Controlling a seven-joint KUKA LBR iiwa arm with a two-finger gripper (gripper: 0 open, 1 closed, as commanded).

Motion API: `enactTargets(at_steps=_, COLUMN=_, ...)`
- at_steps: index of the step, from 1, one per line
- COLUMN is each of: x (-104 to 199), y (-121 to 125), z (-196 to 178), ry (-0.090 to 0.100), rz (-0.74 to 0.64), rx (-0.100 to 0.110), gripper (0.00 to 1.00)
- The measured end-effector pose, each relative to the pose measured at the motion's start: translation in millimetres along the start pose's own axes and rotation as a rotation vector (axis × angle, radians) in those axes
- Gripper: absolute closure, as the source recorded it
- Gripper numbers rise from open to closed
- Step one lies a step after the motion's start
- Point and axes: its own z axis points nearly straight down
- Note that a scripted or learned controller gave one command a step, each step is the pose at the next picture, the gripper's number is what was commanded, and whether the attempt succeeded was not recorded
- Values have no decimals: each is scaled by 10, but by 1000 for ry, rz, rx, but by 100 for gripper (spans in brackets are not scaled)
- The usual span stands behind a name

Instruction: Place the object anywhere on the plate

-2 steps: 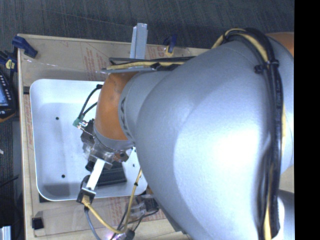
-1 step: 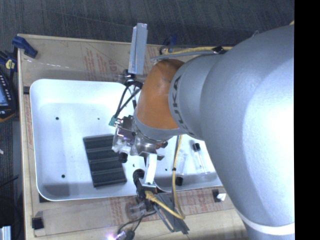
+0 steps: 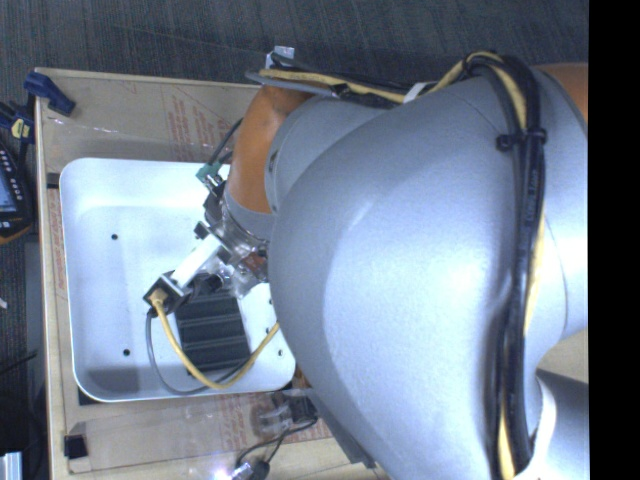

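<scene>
A shallow white bin (image 3: 90, 268) with rounded corners sits on the left part of the tabletop (image 3: 140, 108), which is a pale board printed with faint red lettering. The bin's floor shows a few small dark dots and bare white plastic along its left and far sides. Inside it, toward the near right corner, the gripper (image 3: 205, 323) hangs low over the floor; its black ribbed body fills that corner, and a small dark block sits at its left shoulder. A yellow cable (image 3: 215, 373) and a dark one loop from the gripper across the near part of the bin.

The grey arm (image 3: 420, 268) comes in from the right and covers everything on that side of the tabletop, with its orange band (image 3: 255, 153) just above the wrist. Whether the gripper is open or closed cannot be told from here. The object and the plate cannot be made out.
</scene>
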Motion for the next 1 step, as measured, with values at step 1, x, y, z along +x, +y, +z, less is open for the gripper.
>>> enactTargets(at_steps=1, x=764, y=-185, z=-126, ry=0, rz=-182, rx=-1, gripper=100)
